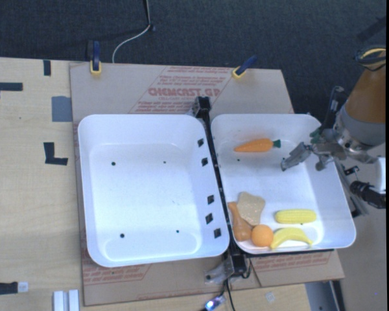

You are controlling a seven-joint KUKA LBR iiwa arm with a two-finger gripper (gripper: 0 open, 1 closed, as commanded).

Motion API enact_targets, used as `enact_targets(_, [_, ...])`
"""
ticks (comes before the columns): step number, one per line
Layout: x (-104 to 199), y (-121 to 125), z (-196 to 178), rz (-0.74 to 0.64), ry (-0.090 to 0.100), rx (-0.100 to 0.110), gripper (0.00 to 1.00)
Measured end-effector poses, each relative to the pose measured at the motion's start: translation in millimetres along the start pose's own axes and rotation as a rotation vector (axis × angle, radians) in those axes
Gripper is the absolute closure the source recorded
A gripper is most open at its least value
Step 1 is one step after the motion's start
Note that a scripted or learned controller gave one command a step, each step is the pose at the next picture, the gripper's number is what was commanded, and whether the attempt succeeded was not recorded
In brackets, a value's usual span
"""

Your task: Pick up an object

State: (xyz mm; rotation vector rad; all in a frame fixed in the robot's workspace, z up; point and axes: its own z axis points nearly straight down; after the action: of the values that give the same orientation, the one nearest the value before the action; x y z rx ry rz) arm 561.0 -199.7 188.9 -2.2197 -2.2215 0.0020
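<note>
The right bin (pixel 324 193) holds several toy foods. An orange carrot (pixel 253 146) lies near its far wall. A corn cob (pixel 295 216), a yellow banana (pixel 293 239), an orange ball (pixel 262 236), a tan bread slice (pixel 250 207) and a brownish-orange piece (pixel 237 220) crowd the near edge. My gripper (pixel 305 161) hangs over the bin's right side, to the right of the carrot and apart from it. Its two fingers stand spread, open, with nothing between them.
The left bin (pixel 84 173) sits beside the right one, joined at a black-clipped divider (pixel 211 173). Both rest on a cardboard sheet (pixel 175 89) held by two clamps. A cable (pixel 133 37) trails off at the back.
</note>
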Motion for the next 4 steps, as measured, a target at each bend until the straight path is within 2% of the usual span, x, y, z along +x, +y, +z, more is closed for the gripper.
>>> enact_targets(1, [-18,55,-110,-0.002,-0.006,-0.015,0.00])
enact_targets(2, [34,110,-241,-0.007,-0.005,-0.019,0.00])
enact_targets(3, [30,107,-242,-0.001,-0.004,-0.002,1.00])
enact_targets(4, [108,88,-339,-0.008,0.000,-0.012,1.00])
